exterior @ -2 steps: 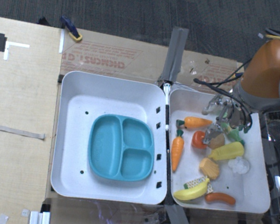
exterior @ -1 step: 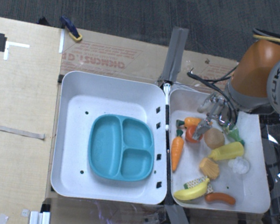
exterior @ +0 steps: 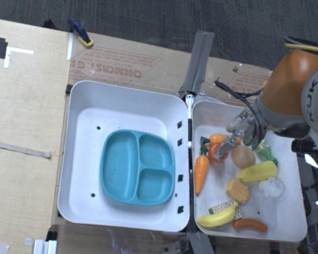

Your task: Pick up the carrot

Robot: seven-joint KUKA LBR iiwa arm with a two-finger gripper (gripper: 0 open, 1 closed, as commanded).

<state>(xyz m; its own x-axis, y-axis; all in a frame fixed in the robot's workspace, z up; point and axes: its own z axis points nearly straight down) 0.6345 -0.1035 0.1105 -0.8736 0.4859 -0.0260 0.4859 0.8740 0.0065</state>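
Observation:
The carrot (exterior: 200, 172) is orange with a green top and lies lengthwise along the left wall of the right bin (exterior: 286, 233), tip toward the front. My gripper (exterior: 232, 138) hangs low over the back of that bin, to the right of and behind the carrot's green end. It is right above a small red and orange toy (exterior: 217, 149). The grey wrist and orange band (exterior: 293, 76) reach in from the upper right. The carrot lies apart from the gripper.
Beside the gripper in the right bin are a brown ball (exterior: 242, 156), a yellow piece (exterior: 257, 171) and a green piece (exterior: 266, 151). Nearer the front lie a banana (exterior: 217, 217) and a sausage (exterior: 250, 226). The left bin (exterior: 83, 111) holds a teal divided plate (exterior: 139, 167).

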